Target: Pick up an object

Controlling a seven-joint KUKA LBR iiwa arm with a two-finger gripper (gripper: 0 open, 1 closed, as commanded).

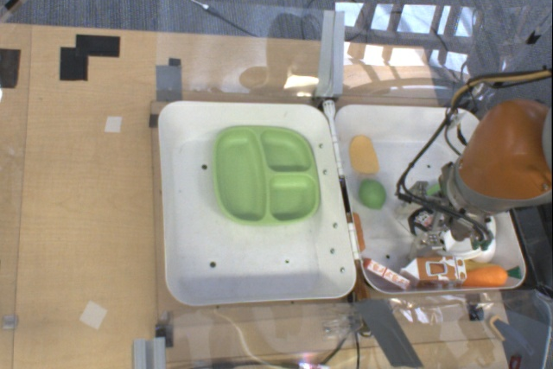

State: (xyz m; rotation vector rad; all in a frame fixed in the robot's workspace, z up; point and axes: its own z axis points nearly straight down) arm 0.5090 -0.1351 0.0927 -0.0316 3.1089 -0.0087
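My hand (pixel 441 231) hangs low in the right bin (pixel 393 186), toward that bin's near edge, under my orange wrist band (pixel 505 155), which covers most of it from above. Whether the hand is spread or pressed together I cannot tell; cables and the wrist body hide it.

The nearest candidates lie just on the near side of the hand, along the bin's front wall: a small carton (pixel 439 270) and, touching its right end, an orange carrot (pixel 486 276). Both lie with their long axes running along that front wall (so I judge a grip across the short way would suit either). A red-and-white packet (pixel 389 274) lies left of the carton, angled into the bin's near-left corner.

Farther from the hand, toward the bin's left wall, sit a green ball (pixel 372 194) and, beyond it toward the far wall, a yellow-orange lump (pixel 364 155). Both stand apart from everything else.

A white thing (pixel 482 248) beside the hand, right against the wrist, is too covered to name. The left bin (pixel 190 272) holds a green divided plate (pixel 264 174), well away from the hand.
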